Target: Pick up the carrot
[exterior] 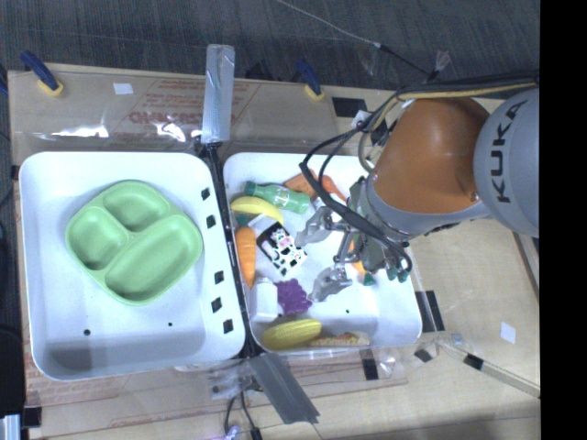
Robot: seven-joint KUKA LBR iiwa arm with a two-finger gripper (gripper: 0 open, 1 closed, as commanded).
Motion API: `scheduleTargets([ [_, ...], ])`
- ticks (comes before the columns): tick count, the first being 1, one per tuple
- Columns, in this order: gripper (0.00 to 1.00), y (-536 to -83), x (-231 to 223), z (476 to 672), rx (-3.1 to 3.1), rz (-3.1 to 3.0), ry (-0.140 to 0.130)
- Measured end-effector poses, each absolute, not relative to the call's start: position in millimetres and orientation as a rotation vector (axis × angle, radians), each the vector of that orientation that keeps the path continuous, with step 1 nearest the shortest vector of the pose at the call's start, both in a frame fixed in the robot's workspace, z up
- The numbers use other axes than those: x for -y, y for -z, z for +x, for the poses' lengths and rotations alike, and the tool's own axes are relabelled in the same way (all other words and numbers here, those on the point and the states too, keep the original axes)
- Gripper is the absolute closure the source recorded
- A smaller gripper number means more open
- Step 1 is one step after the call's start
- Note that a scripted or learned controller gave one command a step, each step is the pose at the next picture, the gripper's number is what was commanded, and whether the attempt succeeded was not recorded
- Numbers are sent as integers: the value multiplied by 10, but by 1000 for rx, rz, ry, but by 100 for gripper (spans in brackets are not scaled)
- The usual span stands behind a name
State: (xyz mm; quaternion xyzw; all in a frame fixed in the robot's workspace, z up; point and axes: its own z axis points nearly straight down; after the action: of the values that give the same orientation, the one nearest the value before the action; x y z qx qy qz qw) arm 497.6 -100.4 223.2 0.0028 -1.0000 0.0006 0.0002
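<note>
Looking down, we note:
Carrot [246, 255]: lying lengthwise against the right bin's [404, 312] left wall, at nine o'clock from the gripper.
Gripper [325, 258]: hanging over the bin's middle, fingers spread apart, nothing between them.
Neighbours: banana [255, 207] at the carrot's twelve o'clock, corn [292, 332] at five o'clock.
Left bin [46, 264]: green plate [135, 240].

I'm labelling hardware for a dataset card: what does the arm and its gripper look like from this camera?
The arm is grey with "KUKA" in dark letters on its casing, and a broad rounded orange band sits above the wrist. Black cables loop from the wrist over the right bin. The gripper is a small metallic silver assembly with two fingers, with a few green and orange fittings near its base.
</note>
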Motion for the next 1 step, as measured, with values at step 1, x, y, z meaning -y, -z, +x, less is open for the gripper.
scheduleTargets([
  [1, 0, -1953, 1460, 5495, 3139, -94, 0],
])
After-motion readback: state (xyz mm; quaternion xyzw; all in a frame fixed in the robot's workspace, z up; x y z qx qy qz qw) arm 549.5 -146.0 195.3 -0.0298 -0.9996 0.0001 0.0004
